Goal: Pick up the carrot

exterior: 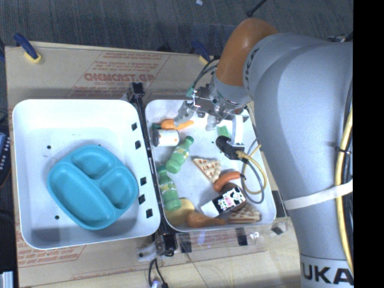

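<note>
Grey metal two-finger gripper [193,108] hangs low at the far end of the right white bin [264,188], its fingers seemingly closed around the small orange carrot [175,124], which lies beside a green plastic bottle [178,159].

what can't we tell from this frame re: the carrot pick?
- Gripper state: in the camera view its fingertips are small and blurred against the bin wall.
- Contact with the carrot: the gripper sits close beside it, but touching or apart is unclear.
- Right bin right side: covered by the grey arm, so anything there is hidden.
- Items at the bin's near wall overlap; the brown piece is partly covered.
</note>
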Controlling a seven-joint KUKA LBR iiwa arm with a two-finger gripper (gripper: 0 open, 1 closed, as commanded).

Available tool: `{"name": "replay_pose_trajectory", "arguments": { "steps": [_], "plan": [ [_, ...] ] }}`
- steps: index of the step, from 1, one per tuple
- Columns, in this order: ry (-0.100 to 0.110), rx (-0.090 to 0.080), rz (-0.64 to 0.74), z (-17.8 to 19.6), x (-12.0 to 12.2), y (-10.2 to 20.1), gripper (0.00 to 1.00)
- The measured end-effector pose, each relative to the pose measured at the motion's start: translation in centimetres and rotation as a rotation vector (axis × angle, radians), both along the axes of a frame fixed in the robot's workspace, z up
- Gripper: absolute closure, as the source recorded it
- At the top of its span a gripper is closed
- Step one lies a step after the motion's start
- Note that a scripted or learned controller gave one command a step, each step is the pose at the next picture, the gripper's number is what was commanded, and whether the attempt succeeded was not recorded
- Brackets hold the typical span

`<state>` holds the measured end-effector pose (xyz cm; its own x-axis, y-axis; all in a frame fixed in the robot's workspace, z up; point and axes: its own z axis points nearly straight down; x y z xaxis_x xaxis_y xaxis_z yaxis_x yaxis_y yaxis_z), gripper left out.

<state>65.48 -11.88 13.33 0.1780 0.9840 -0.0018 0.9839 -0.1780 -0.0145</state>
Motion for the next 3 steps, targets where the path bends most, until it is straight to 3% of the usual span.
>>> {"name": "replay_pose_trajectory", "arguments": {
  "steps": [1, 2, 3],
  "plan": [
    [-0.013, -0.005, -0.177, -3.1, 0.5, 2.1, 0.0],
    [-0.025, 0.002, -0.583, -3.0, 0.8, 2.3, 0.0],
    [-0.016, -0.005, -0.417, 21.3, -6.8, 1.3, 0.0]
  ]
}}
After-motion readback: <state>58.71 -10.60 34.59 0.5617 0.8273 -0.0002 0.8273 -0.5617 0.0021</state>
